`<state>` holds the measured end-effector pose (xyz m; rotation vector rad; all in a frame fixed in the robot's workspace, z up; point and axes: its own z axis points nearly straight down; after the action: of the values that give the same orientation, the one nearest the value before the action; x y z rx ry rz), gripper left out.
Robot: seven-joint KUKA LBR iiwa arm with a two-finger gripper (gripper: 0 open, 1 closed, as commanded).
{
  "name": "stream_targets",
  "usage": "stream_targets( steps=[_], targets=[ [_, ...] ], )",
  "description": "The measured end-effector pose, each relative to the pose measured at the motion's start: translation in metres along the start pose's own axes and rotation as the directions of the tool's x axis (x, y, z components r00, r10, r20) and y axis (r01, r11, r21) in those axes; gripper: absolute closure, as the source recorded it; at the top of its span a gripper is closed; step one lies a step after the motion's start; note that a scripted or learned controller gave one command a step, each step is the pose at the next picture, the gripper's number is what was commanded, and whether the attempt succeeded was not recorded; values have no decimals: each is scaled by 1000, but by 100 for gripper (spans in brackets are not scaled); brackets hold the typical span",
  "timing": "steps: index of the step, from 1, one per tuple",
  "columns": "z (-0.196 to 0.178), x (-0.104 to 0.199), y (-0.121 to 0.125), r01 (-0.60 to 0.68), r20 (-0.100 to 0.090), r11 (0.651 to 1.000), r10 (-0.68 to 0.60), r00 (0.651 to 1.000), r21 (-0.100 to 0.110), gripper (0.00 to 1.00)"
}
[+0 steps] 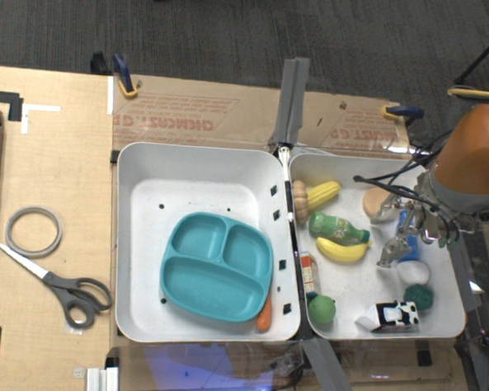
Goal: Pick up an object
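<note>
Arm: the grey arm with its orange band (477, 147) reached in from the right and hung over the right bin (447, 327).
Tool: the tool (396, 245) pointed down over the right half of the right bin, above a pale rounded object (412, 271); whether it was open or closed, or had hold of anything, could not be told.
Right bin, left part: a yellow corn cob (322, 192) lay near the back, a green bottle (338, 228) lay just in front of it, and a banana (341, 251) was touching the bottle's front side.
Right bin, front: a green ball (322, 309) sat at the front left; a black-and-white box (398, 316) lay at the front right, with a dark teal ball (418, 295) just behind it.
Right bin, back: a tan round piece (378, 204) lay beside the tool.
Left bin: the left bin (146, 176) held a teal divided plate (217, 266), with an orange carrot (263, 316) at the plate's front right edge.
Tabletop: scissors (61, 287) and a roll of tape (33, 230) lay on the tabletop (38, 327), well apart from the bins.
</note>
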<state>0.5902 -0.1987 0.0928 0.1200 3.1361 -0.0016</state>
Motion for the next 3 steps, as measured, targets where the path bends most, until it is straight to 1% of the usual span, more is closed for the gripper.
stream_targets(
  steps=[1,2,3],
  targets=[
    [-10,-2,1,3,5,1000,-3,1000,1,100],
    [-10,-2,1,3,5,1000,-3,1000,1,0],
    [0,15,26,-1,-1,1000,1,1000,-2,0]
  ],
)
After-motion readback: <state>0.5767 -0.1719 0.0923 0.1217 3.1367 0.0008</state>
